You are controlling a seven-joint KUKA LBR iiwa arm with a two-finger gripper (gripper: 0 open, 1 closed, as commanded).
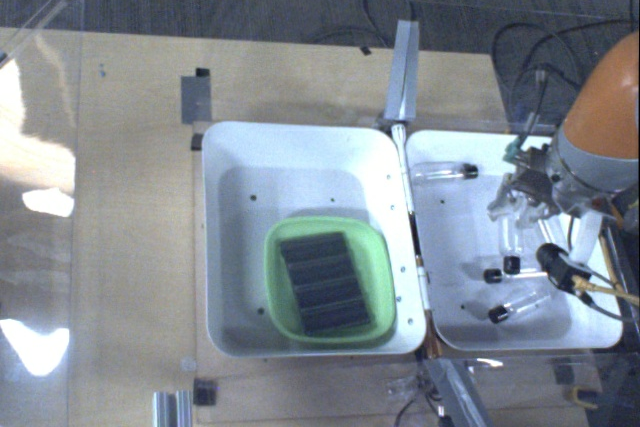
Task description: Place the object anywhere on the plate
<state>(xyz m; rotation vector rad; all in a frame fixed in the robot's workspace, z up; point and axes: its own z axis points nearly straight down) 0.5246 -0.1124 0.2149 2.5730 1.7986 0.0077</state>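
A light green square plate [376, 260] sits in the front part of the left white bin [230, 215]. On it lies a dark, ridged rectangular object [323, 281], resting flat and slightly turned, inside the plate's rim. My gripper [512, 203] hangs over the right white bin [450, 330], near its right side, well away from the plate and the dark object. The grey wrist and orange band [605, 110] rise behind it at the right edge.
Several small clear tubes with black caps lie in the right bin: one [445, 172] near the back left, one [503, 267] in the middle, one [515, 306] at the front. Cables trail from the arm at the right. A grey post [403, 70] stands behind the bins.
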